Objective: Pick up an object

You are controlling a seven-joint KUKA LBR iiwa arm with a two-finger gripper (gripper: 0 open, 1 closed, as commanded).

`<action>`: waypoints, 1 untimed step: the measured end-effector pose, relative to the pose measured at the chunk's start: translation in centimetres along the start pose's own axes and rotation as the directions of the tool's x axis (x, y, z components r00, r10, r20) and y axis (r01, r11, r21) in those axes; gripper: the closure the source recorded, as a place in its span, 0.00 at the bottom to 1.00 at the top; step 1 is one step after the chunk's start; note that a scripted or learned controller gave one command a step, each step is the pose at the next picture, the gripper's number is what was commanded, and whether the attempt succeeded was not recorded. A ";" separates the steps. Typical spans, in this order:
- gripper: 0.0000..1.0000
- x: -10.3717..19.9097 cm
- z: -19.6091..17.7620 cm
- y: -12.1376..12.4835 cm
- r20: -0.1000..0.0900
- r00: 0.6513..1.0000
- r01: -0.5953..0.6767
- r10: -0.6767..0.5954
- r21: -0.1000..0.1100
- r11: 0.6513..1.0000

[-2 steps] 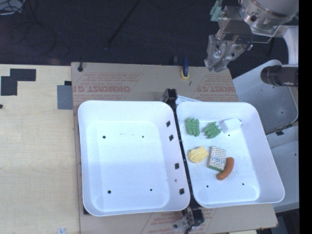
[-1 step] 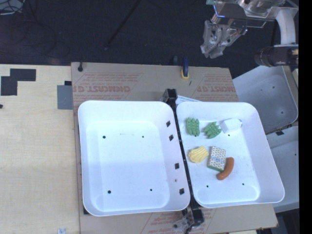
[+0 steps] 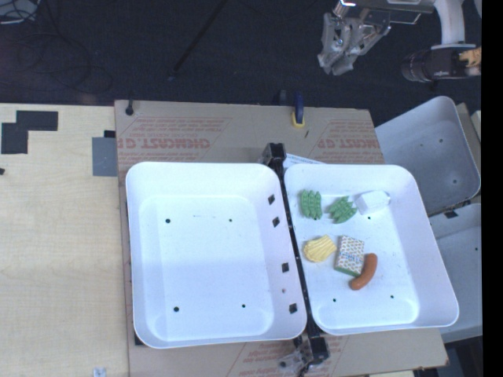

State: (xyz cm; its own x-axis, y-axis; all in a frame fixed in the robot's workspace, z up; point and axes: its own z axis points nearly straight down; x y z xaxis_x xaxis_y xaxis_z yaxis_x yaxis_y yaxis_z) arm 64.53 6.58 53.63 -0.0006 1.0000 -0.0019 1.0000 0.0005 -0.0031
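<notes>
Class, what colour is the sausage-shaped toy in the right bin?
Orange-red; the sausage-shaped toy shows best in the camera view.
</notes>
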 end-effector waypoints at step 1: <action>1.00 -2.1 -0.1 -0.1 -0.001 1.000 -0.002 0.002 0.002 1.000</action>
State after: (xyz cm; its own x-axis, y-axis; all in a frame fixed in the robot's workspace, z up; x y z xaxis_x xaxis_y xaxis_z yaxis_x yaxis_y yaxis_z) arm 64.38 4.44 53.71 0.0010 1.0000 -0.0010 1.0000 -0.0010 -0.0051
